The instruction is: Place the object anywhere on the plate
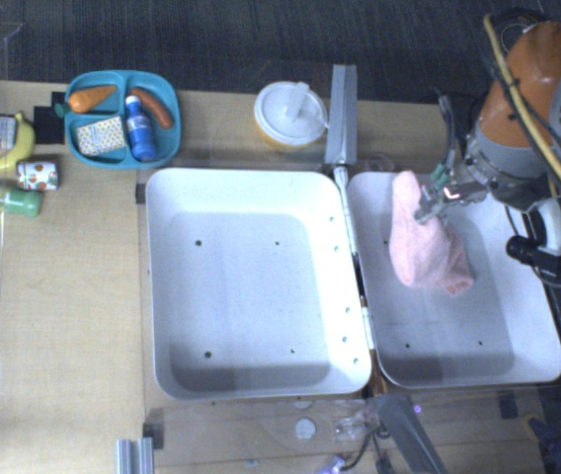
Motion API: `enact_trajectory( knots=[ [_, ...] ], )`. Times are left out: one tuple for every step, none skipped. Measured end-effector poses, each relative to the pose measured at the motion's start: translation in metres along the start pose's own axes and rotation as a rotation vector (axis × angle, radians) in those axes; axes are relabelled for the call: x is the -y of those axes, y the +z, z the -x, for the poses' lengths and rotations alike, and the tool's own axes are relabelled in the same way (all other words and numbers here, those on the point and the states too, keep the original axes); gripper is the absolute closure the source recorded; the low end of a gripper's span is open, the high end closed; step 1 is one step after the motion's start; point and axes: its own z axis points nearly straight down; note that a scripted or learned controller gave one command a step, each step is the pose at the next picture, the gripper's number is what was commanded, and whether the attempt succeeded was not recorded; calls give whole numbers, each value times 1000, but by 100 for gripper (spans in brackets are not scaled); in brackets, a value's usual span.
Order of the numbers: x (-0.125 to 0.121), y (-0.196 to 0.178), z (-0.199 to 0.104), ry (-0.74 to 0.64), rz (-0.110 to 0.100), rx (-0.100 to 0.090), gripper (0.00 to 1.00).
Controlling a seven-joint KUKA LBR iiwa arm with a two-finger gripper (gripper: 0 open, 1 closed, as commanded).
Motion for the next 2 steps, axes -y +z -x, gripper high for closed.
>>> enact_trajectory(
  knots=[
    [-2, -17, -1, -8, 2, 0, 100],
    [-15, -8, -50, -413, 2, -1, 100]
  ],
)
